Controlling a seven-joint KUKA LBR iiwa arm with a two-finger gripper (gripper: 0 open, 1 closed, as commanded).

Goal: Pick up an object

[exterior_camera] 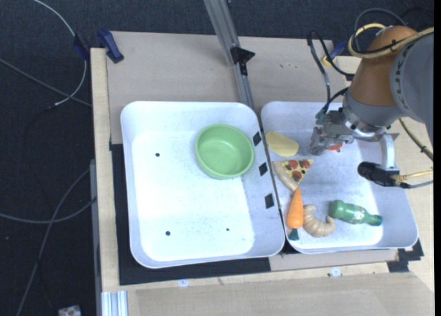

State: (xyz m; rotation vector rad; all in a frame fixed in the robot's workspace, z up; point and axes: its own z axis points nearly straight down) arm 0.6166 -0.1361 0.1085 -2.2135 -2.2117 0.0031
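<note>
Right, the gripper (322, 144) hangs low over the right bin (403, 235), just beside the pale yellow toy (282, 144) and above the pizza slice (293, 171). From this slant I cannot tell its state, and nothing shows held in it. The pizza slice lies flat near the bin's left wall: likely light, stiff plastic, thin, so best pinched across its narrow sides. The carrot (295, 209), croissant (317, 223) and green bottle (353, 213) crowd the front; the bottle looks slick and round. The green bowl (224, 150) sits alone in the left bin (138, 239).
</note>
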